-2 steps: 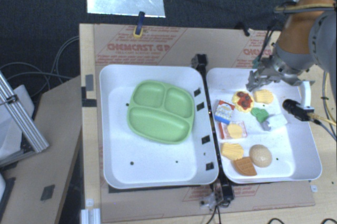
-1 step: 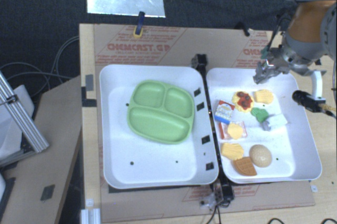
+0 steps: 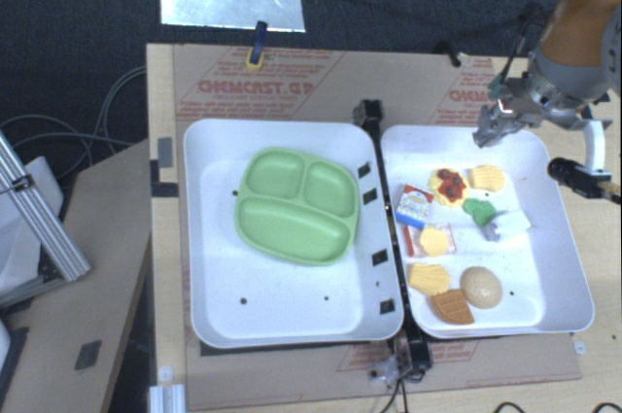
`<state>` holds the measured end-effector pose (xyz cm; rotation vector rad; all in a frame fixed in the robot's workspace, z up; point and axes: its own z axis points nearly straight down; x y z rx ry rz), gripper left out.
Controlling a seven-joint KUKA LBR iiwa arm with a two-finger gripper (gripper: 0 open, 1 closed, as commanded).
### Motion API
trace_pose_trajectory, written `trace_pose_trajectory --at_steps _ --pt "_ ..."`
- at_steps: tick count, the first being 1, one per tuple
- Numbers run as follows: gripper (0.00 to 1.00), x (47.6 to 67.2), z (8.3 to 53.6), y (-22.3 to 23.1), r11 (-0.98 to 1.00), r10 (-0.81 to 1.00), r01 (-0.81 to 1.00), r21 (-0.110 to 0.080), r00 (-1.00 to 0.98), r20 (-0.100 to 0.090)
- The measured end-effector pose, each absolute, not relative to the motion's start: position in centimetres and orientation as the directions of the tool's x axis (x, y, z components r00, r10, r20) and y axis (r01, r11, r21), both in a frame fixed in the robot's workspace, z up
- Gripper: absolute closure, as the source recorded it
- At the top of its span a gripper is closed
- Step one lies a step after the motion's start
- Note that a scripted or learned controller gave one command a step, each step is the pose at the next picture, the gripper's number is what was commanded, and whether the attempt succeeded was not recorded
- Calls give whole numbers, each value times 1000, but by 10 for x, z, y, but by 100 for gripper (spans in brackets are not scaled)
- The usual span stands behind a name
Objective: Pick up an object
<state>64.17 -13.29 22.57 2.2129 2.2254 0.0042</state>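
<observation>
My gripper hangs above the far right corner of the right bin, and I cannot tell from this view how it is set; I see nothing held in it. The objects lie from it toward the near side of the bin and a little to the left. The nearest to it is the yellow ridged piece, almost straight below in the picture, with its long axis across the bin. Just beside it on the left is the red and yellow piece, and near them the green piece. The round beige piece lies well apart, at the near end. The arm comes in from the right, with the orange band high and the wrist bent down to the left. I judge the next move is a short descent toward the near side.
</observation>
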Motion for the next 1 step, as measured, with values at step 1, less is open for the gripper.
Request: trace_pose_trajectory --at_steps 1 --pt "100 612 234 -86 8 1000 1000 0 -8 1"
